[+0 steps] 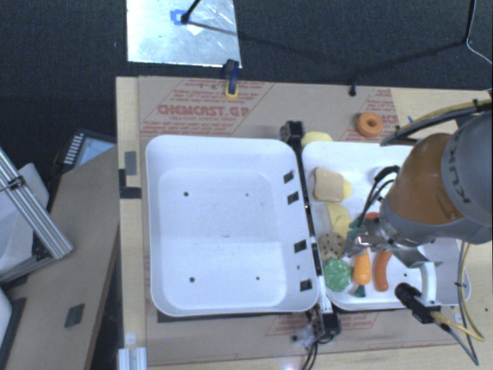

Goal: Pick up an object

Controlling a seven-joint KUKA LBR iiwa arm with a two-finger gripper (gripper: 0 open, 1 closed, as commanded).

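Arm [435, 183] in from the right, grey casing with orange band, hanging over the right bin [362, 154]. Gripper [362, 236] low over the bin's left half, its body dark and partly masked by the wrist. Opening of the gripper: cannot tell from this angle. Nothing seen clamped in it.

Candidate objects, all toy food, clustered along the right bin's left wall:
- orange carrot [361, 268], upright in the picture, just below the gripper tip, near or touching it; contact not resolvable.
- red-orange sausage [380, 272] just right of the carrot, parallel to it.
- green leafy piece [337, 274] left of the carrot, against the bin wall.
- speckled tan piece [331, 243] above the green one, just left of the gripper.
- yellow piece [340, 218] above that, near the gripper's upper left.
- tan bread slice [330, 183] further up, apart from the gripper.
- pale yellow item [316, 139] at the bin's top left corner, on the rim.

Left bin [166, 206] side by side with the right one, joined by black clips. Doughnut [370, 124] outside both bins on the cardboard-covered bench [200, 110], well above the gripper.
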